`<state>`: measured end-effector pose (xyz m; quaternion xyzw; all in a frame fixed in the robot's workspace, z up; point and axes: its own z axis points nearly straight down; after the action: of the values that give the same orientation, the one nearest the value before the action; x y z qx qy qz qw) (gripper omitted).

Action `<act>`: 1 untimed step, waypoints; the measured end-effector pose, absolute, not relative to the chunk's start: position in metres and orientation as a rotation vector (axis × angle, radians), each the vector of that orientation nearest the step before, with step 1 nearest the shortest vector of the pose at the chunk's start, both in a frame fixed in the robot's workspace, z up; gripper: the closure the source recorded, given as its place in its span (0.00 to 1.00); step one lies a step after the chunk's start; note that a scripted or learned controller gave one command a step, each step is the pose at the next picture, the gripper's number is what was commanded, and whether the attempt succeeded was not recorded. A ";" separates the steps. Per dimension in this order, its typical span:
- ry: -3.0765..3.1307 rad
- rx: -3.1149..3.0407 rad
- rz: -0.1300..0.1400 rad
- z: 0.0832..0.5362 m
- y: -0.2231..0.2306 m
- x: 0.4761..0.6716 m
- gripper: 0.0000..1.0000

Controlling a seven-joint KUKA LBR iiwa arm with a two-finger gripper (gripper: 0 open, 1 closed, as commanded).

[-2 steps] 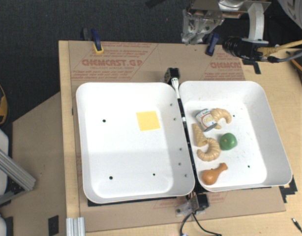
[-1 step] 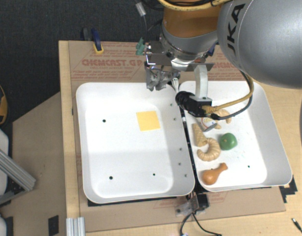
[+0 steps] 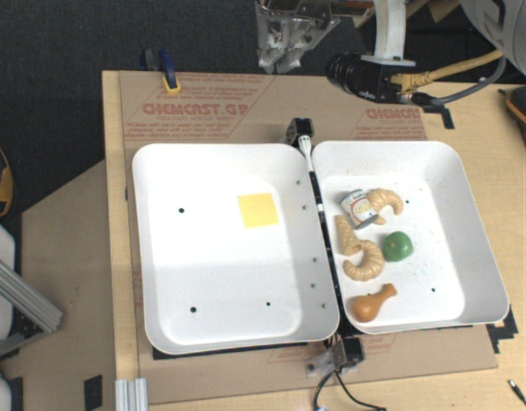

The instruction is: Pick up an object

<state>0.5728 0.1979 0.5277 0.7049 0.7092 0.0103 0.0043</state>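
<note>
Several toys crowd the right bin [image 3: 451,165]: croissants [image 3: 364,264], green ball [image 3: 397,246], drumstick [image 3: 372,301]. My gripper [image 3: 280,45] hangs far above; its grip I cannot tell. Crowding could make me nudge neighbours and miss.

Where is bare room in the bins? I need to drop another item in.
Left bin: bare all around the yellow square. Right bin: free along its right side and top edge; crowded by the divider, where the croissants, small carton, green ball and drumstick cluster.

One fixed camera looks down at a slant from above the table [image 3: 246,101], taking in both white bins [image 3: 212,315] from moderate height.
</note>
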 end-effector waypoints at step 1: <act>2.232 2.223 -0.025 0.372 0.226 0.540 1.00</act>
<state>0.5398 0.2263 0.3723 0.7056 0.7086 -0.0080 -0.0043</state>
